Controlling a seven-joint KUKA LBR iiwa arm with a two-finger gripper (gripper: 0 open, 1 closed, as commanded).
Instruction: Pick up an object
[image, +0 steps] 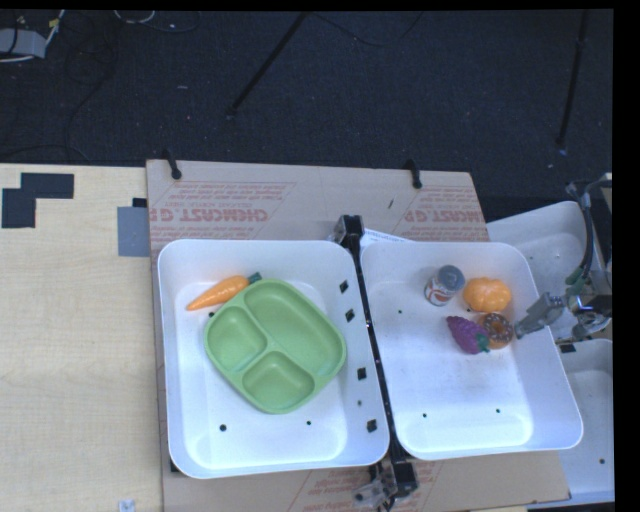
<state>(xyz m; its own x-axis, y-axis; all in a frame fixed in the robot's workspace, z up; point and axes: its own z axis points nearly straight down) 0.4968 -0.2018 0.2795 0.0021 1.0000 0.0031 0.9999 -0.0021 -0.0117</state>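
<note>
The right bin (470, 420) holds a small can (443, 285), an orange fruit (486, 295), a purple toy (464, 333) and a small ring-shaped toy (496, 329), all grouped near its far right corner. My gripper (540, 316) hangs over the bin's right rim, just right of the ring-shaped toy, and nothing shows in its grasp. In the left bin (190, 420) lie a green divided plate (275, 345) and an orange carrot (219, 292), the carrot at the plate's upper left.
A black divider (365, 350) runs between the two bins. Cardboard (300, 205) lies under and behind them. A wooden bench top (70, 340) stretches to the left. More white trays (555, 235) stand to the right, by the arm.
</note>
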